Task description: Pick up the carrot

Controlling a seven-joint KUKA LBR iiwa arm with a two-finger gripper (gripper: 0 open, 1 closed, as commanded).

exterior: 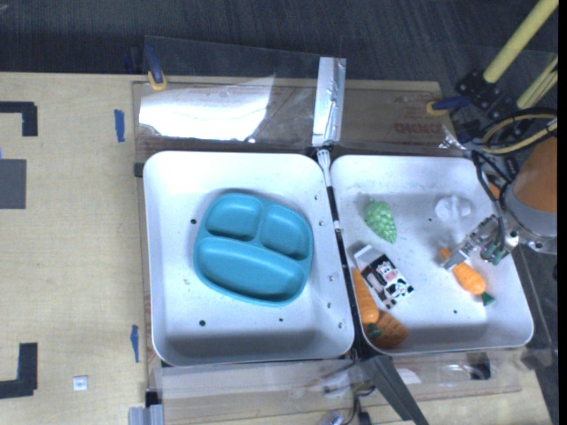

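One small carrot lies just below the claw, whose spread I cannot tell; it is probably light, stiff, slippery plastic, best pinched across its thicker orange middle

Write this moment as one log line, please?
gripper: right bin, beside carrot | grasp: unclear | blue divided plate: left bin | green toy: right bin

Bright, even overhead light — glare on the clear panel — slightly soft focus.
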